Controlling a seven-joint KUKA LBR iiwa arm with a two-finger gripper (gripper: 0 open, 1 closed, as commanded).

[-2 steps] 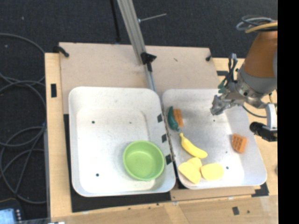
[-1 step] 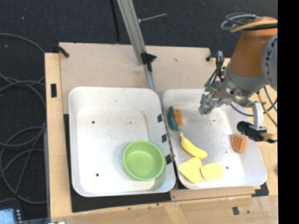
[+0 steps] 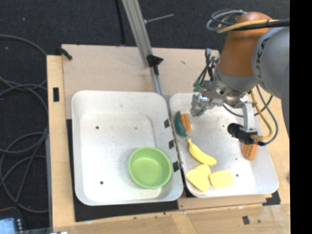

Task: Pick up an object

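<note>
Yellow slices point(image 3: 209, 178) and banana point(image 3: 201, 153) sit at the right bin's point(image 3: 265, 179) front edge. Fingers point(image 3: 196, 106) hover above the teal-orange toy point(image 3: 183, 124), can't tell if they're open. Looks like approach stage; next move is probably dropping straight down onto it.

We can't read any text, label, brand, number or sign here. The two white bins point(image 3: 87, 106) are plain, with only small dark dots on their floors. The arm's orange band point(image 3: 240, 48) carries no marking we can make out. The bottom left corner shows a bluish patch point(image 3: 9, 225), too small and blurred to read.
</note>
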